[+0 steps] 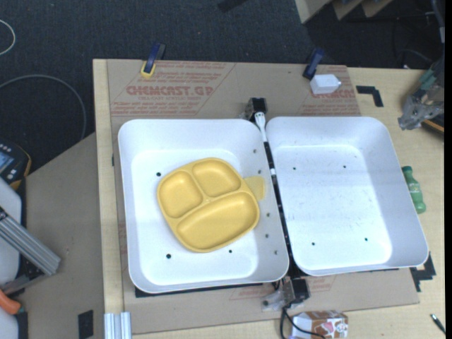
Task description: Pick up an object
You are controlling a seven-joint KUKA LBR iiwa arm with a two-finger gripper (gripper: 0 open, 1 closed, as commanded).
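Note:
A yellow three-compartment plate (207, 203) lies flat in the middle of the left bin (138, 147). A small flat yellow piece (255, 186) pokes out from the plate's right edge, near the wall between the bins. My gripper (419, 111) hangs at the far right, above the bench just beyond the right bin's (339, 189) upper right corner and well away from the plate. Nothing is seen in it.
A green object (414, 189) lies on the bench beside the right bin's right wall. A white block (325, 84) and clamps sit on the cardboard behind the bins. Cables and a small box lie at the front edge.

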